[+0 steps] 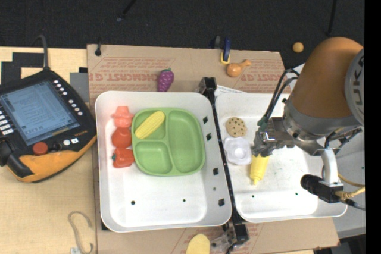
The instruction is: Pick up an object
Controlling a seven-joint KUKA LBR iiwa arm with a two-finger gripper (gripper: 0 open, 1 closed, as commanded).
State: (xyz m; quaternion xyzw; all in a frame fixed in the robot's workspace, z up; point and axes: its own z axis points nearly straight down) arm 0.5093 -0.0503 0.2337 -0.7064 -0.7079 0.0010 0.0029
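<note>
A single fixed camera looks down at a slant from above the desk (pixel 47 205). It sits fairly high (both bins (pixel 156 211) fit), left of the tool (pixel 262 149).

Above the right bin (pixel 280 211), the arm (pixel 324 89) shows a bulky orange band, grey metal wrist housing, thin dark cables, and a black gripper (pixel 262 149).

Glossy plastic green plate (pixel 178 154) — smooth white bins (pixel 155 211) — matt cardboard (pixel 190 68).

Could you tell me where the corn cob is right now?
The corn cob lies in the green tray's upper-left compartment, in the left bin, beside the red toys.
</note>
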